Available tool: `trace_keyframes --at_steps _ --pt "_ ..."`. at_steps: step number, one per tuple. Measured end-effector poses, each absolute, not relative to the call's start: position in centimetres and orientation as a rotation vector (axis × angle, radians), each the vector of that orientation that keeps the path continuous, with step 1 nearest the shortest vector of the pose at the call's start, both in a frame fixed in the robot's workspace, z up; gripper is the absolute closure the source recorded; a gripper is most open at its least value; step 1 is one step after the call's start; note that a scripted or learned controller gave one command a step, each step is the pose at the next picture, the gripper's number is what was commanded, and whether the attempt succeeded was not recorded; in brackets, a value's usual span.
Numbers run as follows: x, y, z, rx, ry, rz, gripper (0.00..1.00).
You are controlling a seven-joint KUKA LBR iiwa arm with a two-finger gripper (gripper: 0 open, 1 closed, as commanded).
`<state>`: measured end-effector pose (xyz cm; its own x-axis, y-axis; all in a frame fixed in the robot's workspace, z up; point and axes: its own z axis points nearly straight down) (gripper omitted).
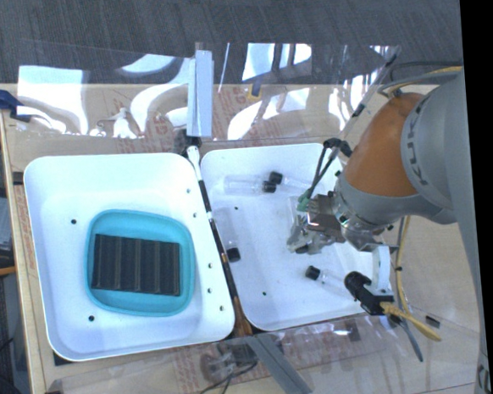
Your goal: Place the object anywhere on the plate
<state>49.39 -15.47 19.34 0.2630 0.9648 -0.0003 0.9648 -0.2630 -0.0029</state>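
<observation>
A teal plate (pixel 139 261) with a dark ridged middle lies in the left bin (pixel 50 190). In the right bin (pixel 263 305) a clear tube with a black cap (pixel 272 181) lies near the far wall. A second capped tube (pixel 313 273) lies near the front right. My gripper (pixel 304 236) hangs low over the right half of the right bin, between the two tubes and a little above the nearer one. Something small and green (pixel 303 203) shows at the gripper's upper side. Nothing can be made out as held.
A small black piece (pixel 232 254) lies at the right bin's left wall. The divider between the two bins (pixel 212 228) runs front to back. The arm's bulky grey and orange body (pixel 396 159) covers the right bin's right edge.
</observation>
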Motion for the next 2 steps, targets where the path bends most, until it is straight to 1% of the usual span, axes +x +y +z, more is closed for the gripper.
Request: trace_keyframes --at_steps 1,2 --pt "51.2 -6.6 19.1 -2.493 -1.907 0.004 1.0" --pt "54.1 0.7 19.1 -2.318 -2.117 0.003 1.0"
